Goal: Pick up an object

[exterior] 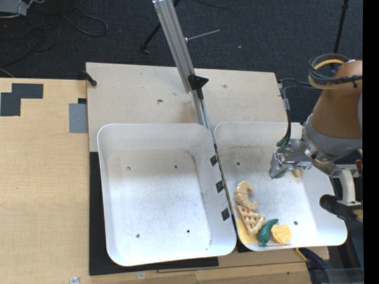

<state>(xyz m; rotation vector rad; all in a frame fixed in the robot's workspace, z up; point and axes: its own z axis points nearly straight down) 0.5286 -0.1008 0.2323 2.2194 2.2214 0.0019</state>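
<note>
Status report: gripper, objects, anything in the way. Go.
Gripper over right bin, nothing seen in it. Toy pieces clustered at that bin's near-left corner, apart from gripper. No obstruction seen between.

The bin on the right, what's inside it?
The right bin holds a tan croissant-shaped toy, a waffle-like wedge, a green piece and a yellow piece. The gripper hangs above, hiding some floor.
</note>
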